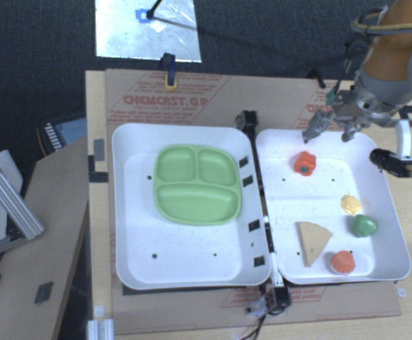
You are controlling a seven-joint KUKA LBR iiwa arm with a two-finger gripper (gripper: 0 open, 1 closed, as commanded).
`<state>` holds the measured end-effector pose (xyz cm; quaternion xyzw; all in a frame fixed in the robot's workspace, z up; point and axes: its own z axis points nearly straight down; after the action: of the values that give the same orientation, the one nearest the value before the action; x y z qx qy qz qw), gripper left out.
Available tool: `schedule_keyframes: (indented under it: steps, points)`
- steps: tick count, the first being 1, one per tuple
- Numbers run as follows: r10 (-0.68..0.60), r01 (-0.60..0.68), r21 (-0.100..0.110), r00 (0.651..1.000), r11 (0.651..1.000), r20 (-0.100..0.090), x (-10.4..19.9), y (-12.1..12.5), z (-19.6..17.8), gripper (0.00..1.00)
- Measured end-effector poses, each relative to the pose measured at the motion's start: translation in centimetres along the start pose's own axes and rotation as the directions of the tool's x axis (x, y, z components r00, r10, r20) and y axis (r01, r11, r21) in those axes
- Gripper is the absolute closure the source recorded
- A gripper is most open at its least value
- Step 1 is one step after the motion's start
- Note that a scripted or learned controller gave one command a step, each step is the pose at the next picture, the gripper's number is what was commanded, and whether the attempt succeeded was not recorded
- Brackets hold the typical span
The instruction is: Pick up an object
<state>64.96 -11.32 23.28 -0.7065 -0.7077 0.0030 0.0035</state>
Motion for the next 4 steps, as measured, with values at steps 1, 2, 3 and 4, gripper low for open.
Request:
schedule_keyframes:
  steps: [1,2,3,4]
  points:
    - [-0.002,0.002,-0.011,1.000,1.000,0.001,0.0,0.2,-0.6,0.00]
    - [0.000,0.000,-0.006,1.000,1.000,0.001,-0.4,-0.5,5.2,0.00]
    - [0.000,0.000,-0.008,1.000,1.000,0.001,-0.6,-0.3,9.4,0.00]
    - [0.000,0.000,-0.008,1.000,1.000,0.001,-0.6,-0.2,14.6,0.00]
